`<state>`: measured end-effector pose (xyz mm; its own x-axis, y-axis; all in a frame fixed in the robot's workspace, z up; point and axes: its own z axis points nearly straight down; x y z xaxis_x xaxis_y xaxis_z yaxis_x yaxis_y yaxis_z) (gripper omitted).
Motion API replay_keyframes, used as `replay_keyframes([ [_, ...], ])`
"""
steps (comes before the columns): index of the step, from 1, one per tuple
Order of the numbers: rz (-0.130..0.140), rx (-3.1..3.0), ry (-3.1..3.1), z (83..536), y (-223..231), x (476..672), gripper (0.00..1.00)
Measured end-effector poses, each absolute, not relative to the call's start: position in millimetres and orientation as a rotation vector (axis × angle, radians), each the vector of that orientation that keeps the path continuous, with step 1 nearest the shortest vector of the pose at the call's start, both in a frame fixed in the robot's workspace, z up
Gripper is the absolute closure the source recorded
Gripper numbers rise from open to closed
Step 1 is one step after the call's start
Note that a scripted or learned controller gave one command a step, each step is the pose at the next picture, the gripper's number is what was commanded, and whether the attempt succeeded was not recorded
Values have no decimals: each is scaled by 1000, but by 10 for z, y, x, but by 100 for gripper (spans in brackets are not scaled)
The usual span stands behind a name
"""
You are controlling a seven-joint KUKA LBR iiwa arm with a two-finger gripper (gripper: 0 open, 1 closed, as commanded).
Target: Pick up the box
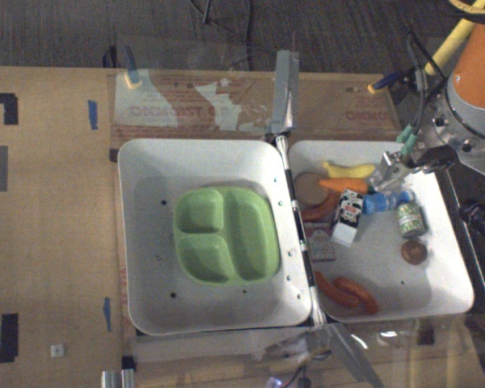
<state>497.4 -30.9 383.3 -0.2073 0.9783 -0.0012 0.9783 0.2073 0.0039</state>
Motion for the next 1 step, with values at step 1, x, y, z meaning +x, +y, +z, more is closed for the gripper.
replay_keyframes([
  [1, 3, 1976, 2438, 3833, -311, 4973, 0],
])
